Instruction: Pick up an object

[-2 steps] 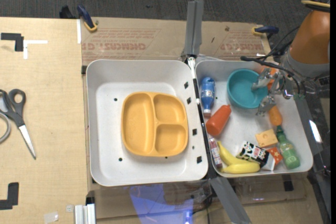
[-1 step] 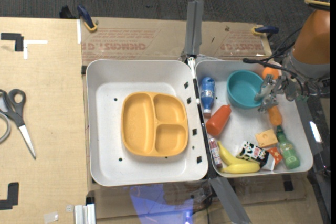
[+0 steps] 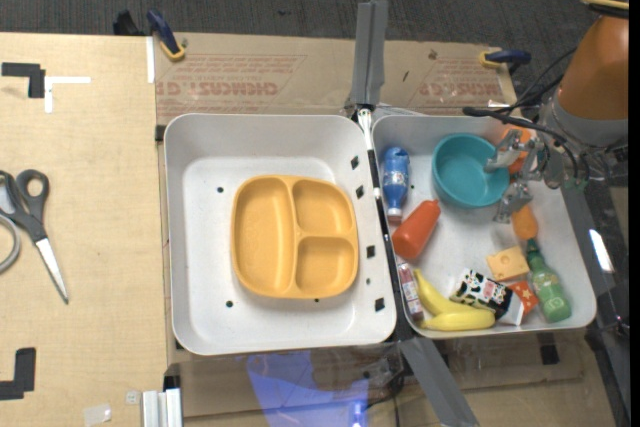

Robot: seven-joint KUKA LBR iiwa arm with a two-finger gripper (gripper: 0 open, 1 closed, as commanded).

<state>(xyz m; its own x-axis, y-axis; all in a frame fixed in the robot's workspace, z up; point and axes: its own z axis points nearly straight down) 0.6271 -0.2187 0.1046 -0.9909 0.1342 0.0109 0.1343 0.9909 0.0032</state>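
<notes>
Camera view showed you the gripper low over the round teal plastic bowl, probably seeking its rim; whether the jaws stood apart, you couldn't tell.

Left bin: divided plate at centre. Right bin: bowl at back; bottle at its left; banana in front; claw at bowl's right rim. Surface: scissors, far left
</notes>
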